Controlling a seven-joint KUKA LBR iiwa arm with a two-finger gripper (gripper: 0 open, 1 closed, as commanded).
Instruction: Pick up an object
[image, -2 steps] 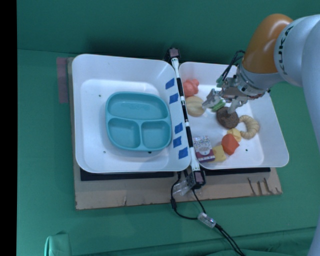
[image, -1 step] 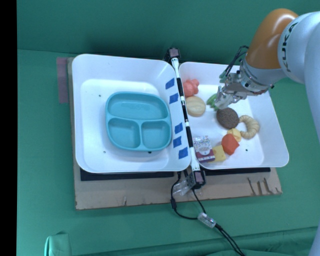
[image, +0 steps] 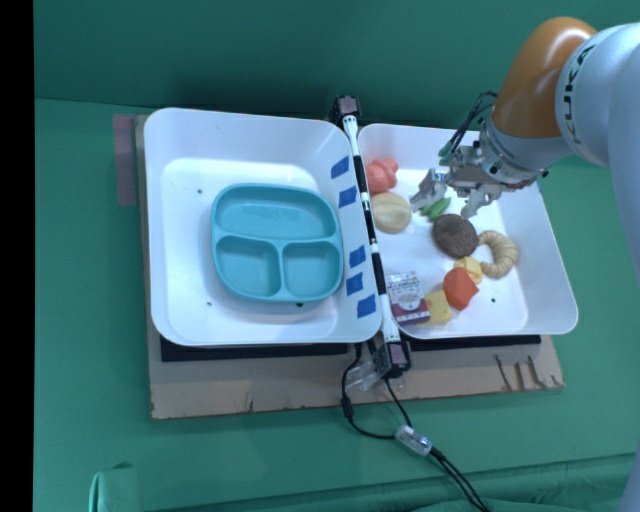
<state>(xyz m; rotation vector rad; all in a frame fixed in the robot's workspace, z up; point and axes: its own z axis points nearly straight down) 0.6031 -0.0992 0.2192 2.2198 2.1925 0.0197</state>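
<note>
Hand (image: 452, 197) spreads metal fingers over a slim green pod (image: 436, 208).

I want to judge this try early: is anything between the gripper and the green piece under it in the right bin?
Nothing visible. The gripper hangs directly over the green piece, with no other item between them. The brown patty lies just beside it on the near side, and the cream bun sits further toward the divider.
</note>
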